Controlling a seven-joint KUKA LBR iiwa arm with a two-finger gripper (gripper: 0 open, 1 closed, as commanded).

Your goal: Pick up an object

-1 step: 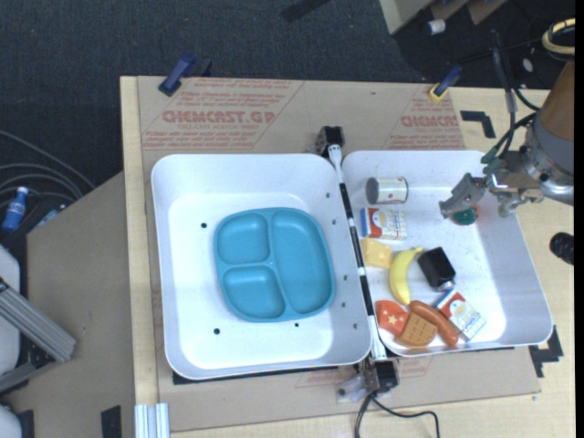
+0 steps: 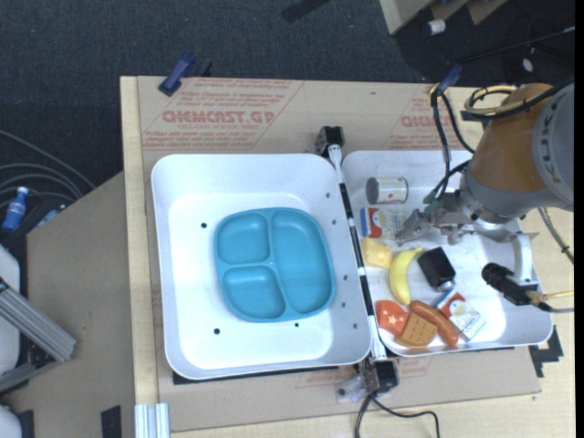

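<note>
Arm: I see it (image 2: 516, 158) reaching in from the right, grey with its orange band, wrist bent down over the right-hand bin.
Jaws: the gripper (image 2: 422, 227) sits low over the middle of the right bin, just above the banana; I cannot tell from here whether the jaws are open or closed, and I see nothing between them.
Left bin: the white bin (image 2: 182, 245) holds a blue divided plate (image 2: 273, 263) lying flat near its centre.
Right bin: the other white bin (image 2: 520, 331) carries all the small things.
Banana: a yellow banana (image 2: 401, 275) lies just below the gripper, curved, near the bin's left wall.
Can: a small silver can (image 2: 387, 190) lies on its side toward the far end of the bin.
Carton: a white carton with red and blue print (image 2: 383, 221) lies between the can and the banana.
Black block: a dark object (image 2: 436, 266) rests just right of the banana.
Near end: a red piece (image 2: 392, 318), a brown waffle-like item (image 2: 420, 328) and a sausage-like item (image 2: 440, 321) crowd together, touching.
Table: the brown board (image 2: 137, 208) beneath both bins bears printed red lettering.
</note>
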